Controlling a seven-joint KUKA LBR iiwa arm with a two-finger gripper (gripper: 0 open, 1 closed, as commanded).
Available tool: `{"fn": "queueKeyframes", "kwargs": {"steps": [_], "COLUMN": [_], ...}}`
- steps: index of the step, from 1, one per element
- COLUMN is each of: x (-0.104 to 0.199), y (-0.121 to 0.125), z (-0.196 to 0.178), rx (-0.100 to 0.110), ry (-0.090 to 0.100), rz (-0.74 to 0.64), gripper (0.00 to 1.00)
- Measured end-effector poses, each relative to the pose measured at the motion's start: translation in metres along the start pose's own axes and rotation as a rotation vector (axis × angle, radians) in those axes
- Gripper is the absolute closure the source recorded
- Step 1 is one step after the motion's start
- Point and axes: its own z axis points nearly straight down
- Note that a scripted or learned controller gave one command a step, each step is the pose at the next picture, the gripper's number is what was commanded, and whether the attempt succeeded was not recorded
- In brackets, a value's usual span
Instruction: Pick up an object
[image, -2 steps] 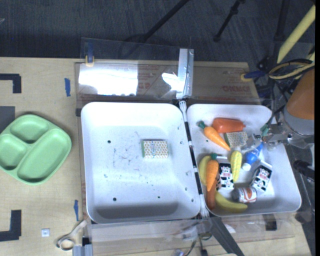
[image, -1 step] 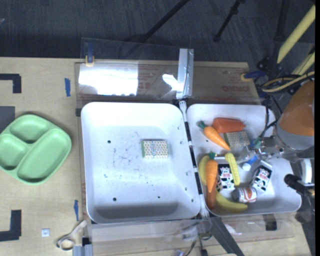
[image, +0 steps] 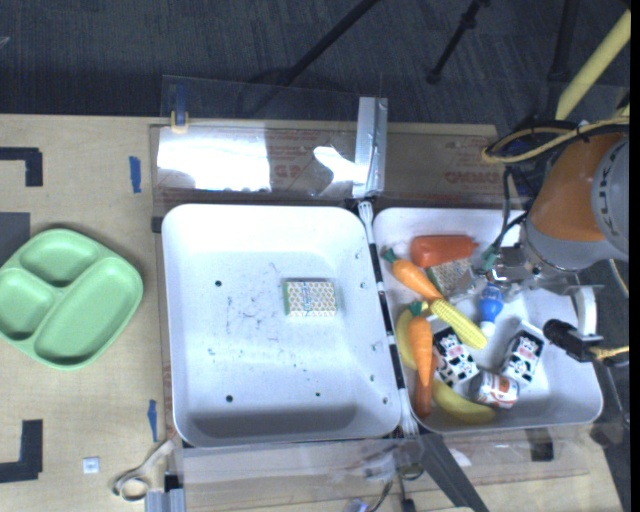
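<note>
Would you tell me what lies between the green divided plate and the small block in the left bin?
In the camera view, only bare bench and the left bin wall and floor separate the green divided plate from the small block.

Pretty even overhead light, big glare on the clear panel (image: 262, 160) up top, whole shot slightly soft.

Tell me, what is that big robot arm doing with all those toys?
The robot arm reaches in from the right and hangs over the right bin, which is crowded with toy food: carrots, a corn cob, a banana and little cow-patterned cartons. Its job is to pick one up, but nothing looks lifted yet. The left bin holds just one small patterned block. A green divided plate sits off to the side.
</note>
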Motion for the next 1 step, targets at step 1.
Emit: {"fn": "queueKeyframes", "kwargs": {"steps": [1], "x": [0.0306], "y": [-0.0046], "z": [0.0067], "rx": [-0.002], "ry": [0.0], "rz": [-0.223], "gripper": [0.0]}}
